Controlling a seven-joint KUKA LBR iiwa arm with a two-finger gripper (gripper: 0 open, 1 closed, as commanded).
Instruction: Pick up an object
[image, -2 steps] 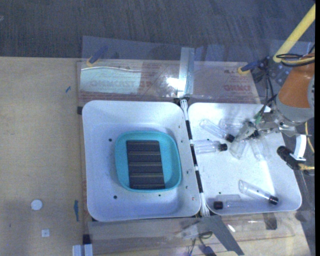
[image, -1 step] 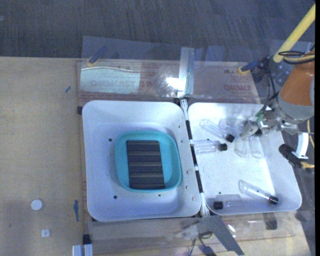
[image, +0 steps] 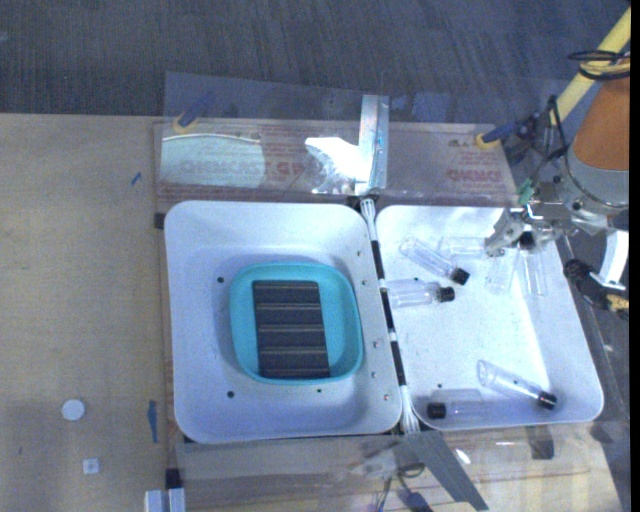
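The right bin (image: 480, 335) holds several clear plastic tubes with black caps. One tube (image: 432, 259) lies near the back left of that bin, and another tube (image: 416, 293) lies just below it by the divider. Near the front edge lie a third tube (image: 514, 383) and one more tube (image: 462, 407). My gripper (image: 512, 238) hangs over the back right corner of the right bin, under the grey wrist with the orange band (image: 606, 125). A faint clear tube (image: 532, 272) sits just below the gripper. Nothing is visibly held.
The left bin (image: 195, 300) holds a teal tray (image: 242, 330) with a dark ribbed block (image: 290, 328) in it. Clear plastic sheets and a shiny upright divider (image: 374, 140) stand behind the bins. Cables and a yellow hose (image: 590, 60) hang at the right.
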